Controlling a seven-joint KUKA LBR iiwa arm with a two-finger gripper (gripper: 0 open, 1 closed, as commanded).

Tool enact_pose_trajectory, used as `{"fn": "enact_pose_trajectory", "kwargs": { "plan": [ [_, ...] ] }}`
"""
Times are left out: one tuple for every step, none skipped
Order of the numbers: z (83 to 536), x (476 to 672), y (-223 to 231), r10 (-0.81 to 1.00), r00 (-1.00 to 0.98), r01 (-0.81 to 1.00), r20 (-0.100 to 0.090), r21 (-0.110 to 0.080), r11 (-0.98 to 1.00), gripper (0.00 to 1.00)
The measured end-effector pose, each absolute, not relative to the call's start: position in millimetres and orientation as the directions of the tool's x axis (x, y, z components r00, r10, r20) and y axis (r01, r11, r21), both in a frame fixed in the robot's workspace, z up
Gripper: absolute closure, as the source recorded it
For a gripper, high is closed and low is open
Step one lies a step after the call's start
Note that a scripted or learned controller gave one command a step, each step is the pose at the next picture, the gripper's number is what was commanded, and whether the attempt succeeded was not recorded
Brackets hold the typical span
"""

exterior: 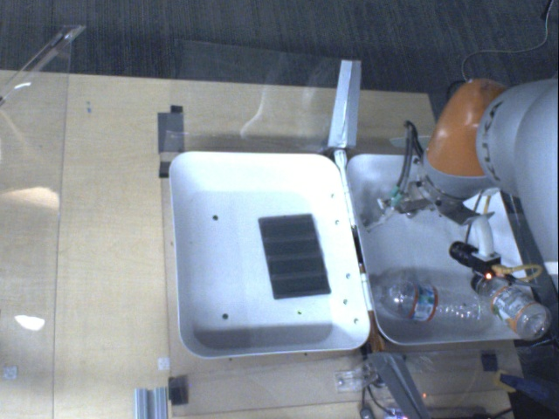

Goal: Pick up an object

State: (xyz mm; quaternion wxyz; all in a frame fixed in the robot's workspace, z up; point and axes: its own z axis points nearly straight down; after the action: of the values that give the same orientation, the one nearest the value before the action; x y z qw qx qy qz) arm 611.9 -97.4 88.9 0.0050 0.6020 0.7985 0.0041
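Camera view: clear plastic bottles [419,302] lying flat at the right bin's [377,260] six o'clock edge, loose and ready for picking; dark ridged panel [294,255] flat mid left bin [205,260]. Hand [403,201] low over the right bin's ten o'clock area, apart from the bottles, nothing visibly held; opening impossible to tell.

Flat black ribbed rectangular pad [294,255]: lies flat near middle of left white bin [201,234], long side slightly skewed to bin walls. Clear plastic bottle with blue-orange label band [417,301]: on its side along near wall of right white bin [376,260]. Second clear bottle with orange tint [519,311]: on its side, at that bin's near right corner.
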Motion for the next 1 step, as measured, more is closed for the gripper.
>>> {"fn": "enact_pose_trajectory", "kwargs": {
  "plan": [
    [143.7, 550.9, -141.6, 0.964, -0.265, 0.964, -0.002, 0.006, 0.265, 0.00]
  ]
}}
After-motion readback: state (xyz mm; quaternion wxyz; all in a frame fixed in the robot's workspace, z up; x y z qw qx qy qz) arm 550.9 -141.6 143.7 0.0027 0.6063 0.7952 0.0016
